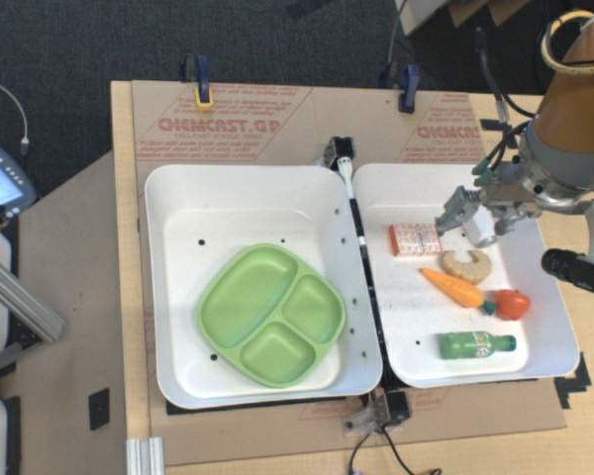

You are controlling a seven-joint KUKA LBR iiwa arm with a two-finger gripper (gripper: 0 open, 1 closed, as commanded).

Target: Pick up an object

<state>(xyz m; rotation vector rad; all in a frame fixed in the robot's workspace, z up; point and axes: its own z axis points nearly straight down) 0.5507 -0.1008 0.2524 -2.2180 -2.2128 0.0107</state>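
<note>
While over right bin's far half:
gripper (467, 222): jaws apart, nothing between
right bin (406, 364): carrot (452, 287), bottle (475, 344) near front edge
left bin (168, 265): green plate (270, 313)

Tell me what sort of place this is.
Probably a robotics lab bench set up for grasping trials. Two white bins sit on a clamped board, one holding a green divided plate, the other toy food such as a carrot, with the gripper above them.

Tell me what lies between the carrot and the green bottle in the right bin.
Nothing: in the camera view, bare white bin floor separates the carrot from the green bottle. The tomato sits off to the right.
</note>
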